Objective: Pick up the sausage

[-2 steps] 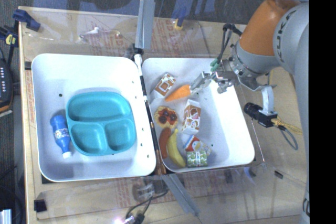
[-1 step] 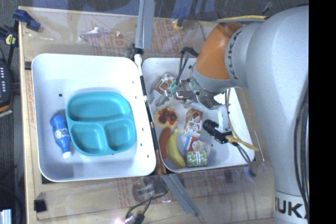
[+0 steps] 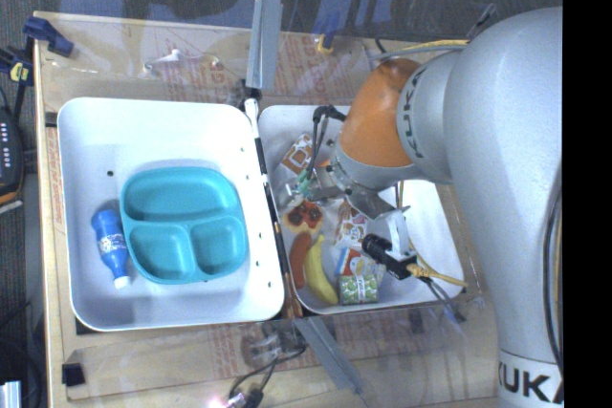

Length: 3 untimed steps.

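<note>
The sausage [image 3: 299, 257], a short red-brown piece, lies near the front left of the right bin [image 3: 442, 223], pressed against a yellow banana [image 3: 321, 280] on its right. My gripper [image 3: 316, 183] hangs over the left middle of that bin, beneath the orange wrist band, a short way behind the sausage. Nothing shows held in it. The arm hides much of the bin's back and right.
Around the sausage lie a red-topped pizza slice toy [image 3: 305, 214], small cartons [image 3: 351, 230] and a green box [image 3: 360, 288]. The left bin [image 3: 81, 129] holds a teal divided tray [image 3: 183, 223] and a blue bottle [image 3: 111, 246].
</note>
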Motion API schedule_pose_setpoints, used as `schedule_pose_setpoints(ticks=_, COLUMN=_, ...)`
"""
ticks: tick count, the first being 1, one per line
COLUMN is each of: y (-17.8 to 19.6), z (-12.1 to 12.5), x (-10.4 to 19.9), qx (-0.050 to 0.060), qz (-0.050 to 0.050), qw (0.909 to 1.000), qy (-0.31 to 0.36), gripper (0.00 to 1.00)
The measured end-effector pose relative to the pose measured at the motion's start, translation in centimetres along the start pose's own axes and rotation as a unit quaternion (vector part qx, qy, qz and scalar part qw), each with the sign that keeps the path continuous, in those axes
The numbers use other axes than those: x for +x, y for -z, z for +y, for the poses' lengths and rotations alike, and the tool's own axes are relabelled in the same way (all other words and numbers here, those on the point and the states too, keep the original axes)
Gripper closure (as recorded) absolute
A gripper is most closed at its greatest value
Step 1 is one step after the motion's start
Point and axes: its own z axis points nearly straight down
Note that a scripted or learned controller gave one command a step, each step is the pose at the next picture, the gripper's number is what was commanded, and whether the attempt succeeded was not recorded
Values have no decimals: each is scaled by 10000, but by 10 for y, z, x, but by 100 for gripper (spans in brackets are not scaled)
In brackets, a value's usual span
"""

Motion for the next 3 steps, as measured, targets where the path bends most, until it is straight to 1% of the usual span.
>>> schedule_pose_setpoints(ticks=1, y=12, z=2, x=3, qx=-12, qz=12, qw=10000, qy=44, gripper=100)
schedule_pose_setpoints(ticks=2, y=13, z=2, x=1, qx=-14, qz=-6, qw=10000, qy=36, gripper=0)
schedule_pose_setpoints(ticks=3, y=-4, z=-51, x=-38, qx=46, qz=105, qw=9930, qy=1173, gripper=0)
